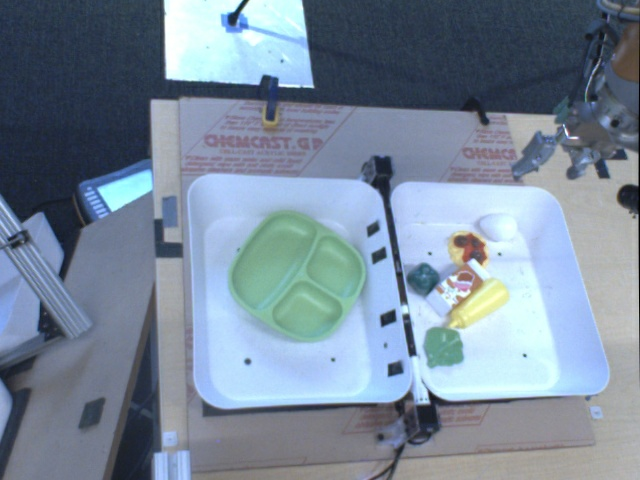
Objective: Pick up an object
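The end effector (565, 156) hangs with fingers spread apart, gripping nothing, above the counter's far right edge, outside the right white bin (575, 268); the yellow plastic banana-shaped toy (478, 304) lies well apart, mid-bin

Pale green plate (297, 275), yellow bottle (478, 304), white egg (497, 227) — white bins (215, 378)

Even, bright overhead light; glare on the white bins (300, 193); slightly soft focus.
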Robot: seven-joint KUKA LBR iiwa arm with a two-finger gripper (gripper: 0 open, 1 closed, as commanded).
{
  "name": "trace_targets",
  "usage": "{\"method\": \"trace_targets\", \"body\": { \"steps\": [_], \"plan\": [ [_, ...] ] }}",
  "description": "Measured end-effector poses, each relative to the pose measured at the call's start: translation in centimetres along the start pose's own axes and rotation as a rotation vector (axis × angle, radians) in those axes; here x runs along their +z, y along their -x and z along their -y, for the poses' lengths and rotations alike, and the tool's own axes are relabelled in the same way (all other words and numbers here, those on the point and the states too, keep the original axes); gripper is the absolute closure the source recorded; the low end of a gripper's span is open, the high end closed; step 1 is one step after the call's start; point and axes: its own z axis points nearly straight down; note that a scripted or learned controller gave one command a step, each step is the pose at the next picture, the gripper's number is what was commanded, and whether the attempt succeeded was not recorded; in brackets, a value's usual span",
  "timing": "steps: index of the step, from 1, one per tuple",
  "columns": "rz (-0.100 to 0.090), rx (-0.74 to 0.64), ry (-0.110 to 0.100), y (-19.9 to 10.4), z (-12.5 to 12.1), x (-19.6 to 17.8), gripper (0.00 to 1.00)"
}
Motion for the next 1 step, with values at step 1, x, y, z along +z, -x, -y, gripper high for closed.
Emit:
{"method": "trace_targets", "body": {
  "steps": [1],
  "plan": [
    [0.003,-0.003,0.011,-0.08,-0.20,-0.76,0.00]
  ]
}}
